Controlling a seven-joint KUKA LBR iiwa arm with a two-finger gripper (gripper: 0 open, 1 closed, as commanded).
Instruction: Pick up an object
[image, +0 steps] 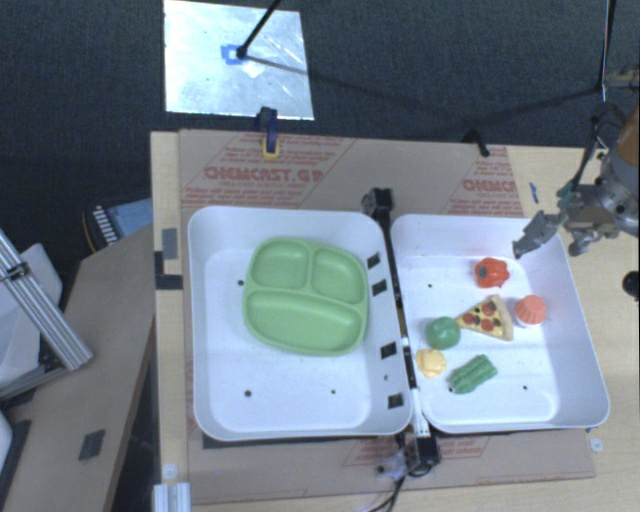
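Camera view: the gripper (532, 240), grip unreadable (too blurred), hovers just right of and above the small red tomato-like toy (491, 271).

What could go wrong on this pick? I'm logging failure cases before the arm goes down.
The toys sit crowded: the pizza slice touches or nearly touches the green ball and pink piece, so the claw may nudge neighbours or catch two. The red tomato, nearest the claw, looks round and could roll away.
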